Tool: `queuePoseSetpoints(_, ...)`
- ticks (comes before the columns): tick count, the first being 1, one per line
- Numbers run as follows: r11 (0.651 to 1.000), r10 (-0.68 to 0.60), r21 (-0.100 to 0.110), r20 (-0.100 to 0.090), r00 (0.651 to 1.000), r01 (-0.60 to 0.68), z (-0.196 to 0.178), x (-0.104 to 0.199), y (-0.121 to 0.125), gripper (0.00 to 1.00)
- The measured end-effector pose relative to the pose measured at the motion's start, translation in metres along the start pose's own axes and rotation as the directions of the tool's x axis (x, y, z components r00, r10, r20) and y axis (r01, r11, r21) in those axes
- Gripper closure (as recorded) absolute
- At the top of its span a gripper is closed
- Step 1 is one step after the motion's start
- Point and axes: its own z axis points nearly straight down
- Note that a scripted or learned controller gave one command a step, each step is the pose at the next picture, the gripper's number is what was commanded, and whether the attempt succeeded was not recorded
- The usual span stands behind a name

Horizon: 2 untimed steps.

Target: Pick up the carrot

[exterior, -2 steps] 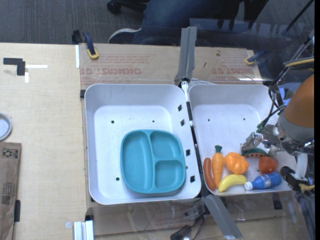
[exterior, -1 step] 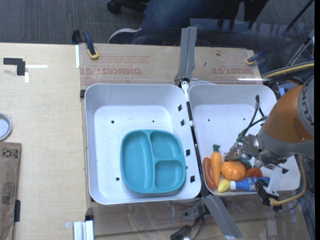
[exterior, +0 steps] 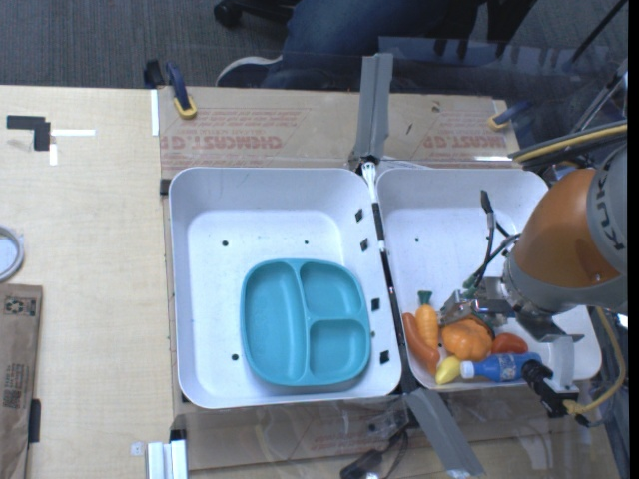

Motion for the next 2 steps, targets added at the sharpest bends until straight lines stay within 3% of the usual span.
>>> queuePoseSetpoints(1, 1.000, 0.000, 0.004, -0.006, 1.000, 0.000, -0.008, 0.002, 0.000, 1.00)
queuePoseSetpoints(2, 0.990, 0.138, 0.017, -0.011, 0.990, -0.138, -0.096, 0.053, 0.009, 1.00)
